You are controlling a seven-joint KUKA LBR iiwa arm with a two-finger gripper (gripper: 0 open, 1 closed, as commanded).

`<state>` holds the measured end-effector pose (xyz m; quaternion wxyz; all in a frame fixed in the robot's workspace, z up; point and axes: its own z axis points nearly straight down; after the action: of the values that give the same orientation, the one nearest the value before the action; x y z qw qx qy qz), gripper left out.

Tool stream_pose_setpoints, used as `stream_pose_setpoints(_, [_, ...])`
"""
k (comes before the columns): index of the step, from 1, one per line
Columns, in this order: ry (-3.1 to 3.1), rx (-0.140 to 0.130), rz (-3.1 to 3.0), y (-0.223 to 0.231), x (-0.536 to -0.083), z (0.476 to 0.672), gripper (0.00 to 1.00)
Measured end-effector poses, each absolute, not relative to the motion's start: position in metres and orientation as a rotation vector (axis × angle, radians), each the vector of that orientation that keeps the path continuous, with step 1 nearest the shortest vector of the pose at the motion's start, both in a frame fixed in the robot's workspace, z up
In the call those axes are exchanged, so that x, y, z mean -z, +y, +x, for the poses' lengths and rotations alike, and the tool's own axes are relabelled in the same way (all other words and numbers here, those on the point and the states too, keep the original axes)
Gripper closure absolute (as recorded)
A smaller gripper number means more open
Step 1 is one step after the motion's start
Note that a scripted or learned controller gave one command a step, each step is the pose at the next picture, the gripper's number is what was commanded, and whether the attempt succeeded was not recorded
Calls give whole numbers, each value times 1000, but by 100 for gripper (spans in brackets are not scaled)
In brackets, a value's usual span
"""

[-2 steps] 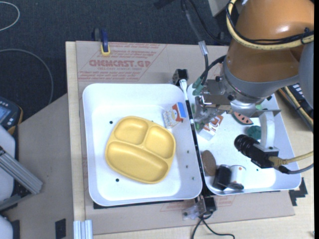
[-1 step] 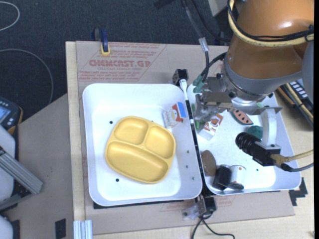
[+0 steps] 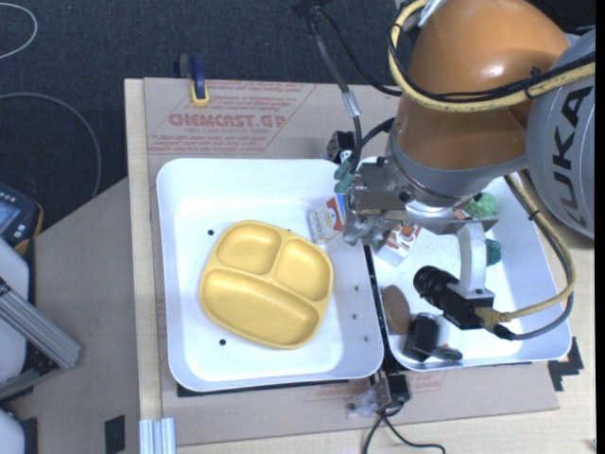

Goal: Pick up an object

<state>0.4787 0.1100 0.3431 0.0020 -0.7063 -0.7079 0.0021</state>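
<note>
My gripper (image 3: 362,223) hangs low over the divide between the two bins, under the orange wrist. A small white and red packet (image 3: 325,220) sits just left of it, at the right edge of the left bin (image 3: 180,253); I cannot tell whether they touch. Another white and red item (image 3: 397,243) lies just right of the gripper in the right bin (image 3: 539,334). A yellow divided plate (image 3: 267,282) lies in the middle of the left bin.
In the right bin, a green thing (image 3: 485,205) and a teal piece (image 3: 492,251) lie at the back right, partly hidden by the arm. A brown piece (image 3: 395,307) and a black object (image 3: 423,335) lie near the front left corner.
</note>
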Motion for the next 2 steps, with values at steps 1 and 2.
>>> stream_pose_setpoints(1, [-2223,-1,-2219,109,-355,480,100])
stream_pose_setpoints(2, [-2224,1,-2220,109,-365,480,100])
